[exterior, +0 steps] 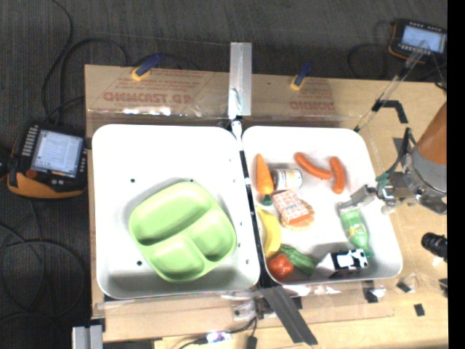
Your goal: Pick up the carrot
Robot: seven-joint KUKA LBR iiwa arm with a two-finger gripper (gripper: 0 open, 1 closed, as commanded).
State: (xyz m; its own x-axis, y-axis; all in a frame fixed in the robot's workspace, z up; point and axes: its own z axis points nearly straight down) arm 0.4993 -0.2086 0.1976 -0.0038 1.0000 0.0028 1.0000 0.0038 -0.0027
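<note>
While the carrot (263,176) lies hard against the left wall of the right bin (320,135), at center frame, a clean pinch looks doubtful: one finger would have to slip between carrot and wall, and a miss could push it along the divider or tip the bin edge. It lies with orange body up-frame, green top down-frame, just beside a small can (288,178) on its right. Closing wide might catch the can as well.

Two sausages, one (313,166) and another (337,174), sit right of center, also orange-red and long; a program picking by colour or shape could go for those in error. They are nearer the gripper (383,192), which hangs at the right rim of the right bin, well apart from the carrot. Finger state: cannot tell, too small and cluttered at that edge.

Count, left to right:
- left bin (116,151): 1, holding 1 green divided plate (183,228)
- carrot: 1
- banana (269,231): 1
- tomato (280,266): 1
- can: 1
- snack packet (293,210): 1
- green pepper or cucumber (299,259): 1, kind uncertain
- sausages: 2
- green bottle (356,228): 1
- black-and-white item (349,259): 1, kind uncertain
</note>
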